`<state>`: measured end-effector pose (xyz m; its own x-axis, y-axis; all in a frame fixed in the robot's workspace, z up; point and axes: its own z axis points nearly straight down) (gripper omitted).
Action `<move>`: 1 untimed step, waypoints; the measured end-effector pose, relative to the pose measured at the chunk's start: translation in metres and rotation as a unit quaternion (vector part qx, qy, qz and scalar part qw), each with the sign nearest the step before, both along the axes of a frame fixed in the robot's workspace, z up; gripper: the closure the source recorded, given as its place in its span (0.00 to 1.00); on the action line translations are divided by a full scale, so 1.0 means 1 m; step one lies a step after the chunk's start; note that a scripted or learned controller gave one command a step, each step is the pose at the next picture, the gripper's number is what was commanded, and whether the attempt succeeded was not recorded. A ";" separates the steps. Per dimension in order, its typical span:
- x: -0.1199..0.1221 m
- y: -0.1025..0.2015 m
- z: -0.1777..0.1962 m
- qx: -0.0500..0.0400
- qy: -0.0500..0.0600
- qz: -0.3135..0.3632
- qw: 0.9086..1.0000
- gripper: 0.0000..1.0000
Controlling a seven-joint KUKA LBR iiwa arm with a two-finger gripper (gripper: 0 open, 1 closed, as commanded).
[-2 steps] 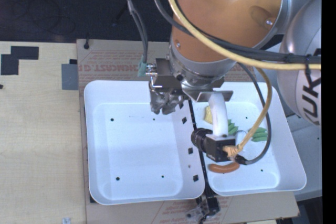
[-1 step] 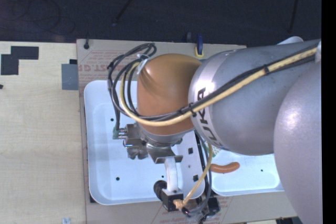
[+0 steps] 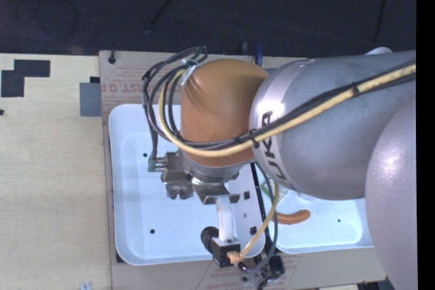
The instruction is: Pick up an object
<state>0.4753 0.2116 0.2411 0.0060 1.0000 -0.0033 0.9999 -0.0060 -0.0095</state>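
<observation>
My arm reaches in from the right, and its orange band and wrist hang over the left white bin (image 3: 130,214). The metal body of the gripper (image 3: 179,181) shows below the wrist, low over the middle of that bin's floor. An orange curved object (image 3: 293,216) lies in the right bin (image 3: 340,233) near its left wall, partly behind the arm's cables. A small pale green thing (image 3: 279,191) peeks out just above it, mostly hidden by the arm. I see nothing held by the gripper.
The bare bin floor shows to the left of and below the gripper. Beige bench surface with dark patches (image 3: 88,98) lies to the left of the bins. The arm's bulk covers most of the right bin.
</observation>
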 end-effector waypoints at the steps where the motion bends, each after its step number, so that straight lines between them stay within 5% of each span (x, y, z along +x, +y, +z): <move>1: 0.000 -0.001 0.009 -0.001 0.002 -0.003 1.000 1.00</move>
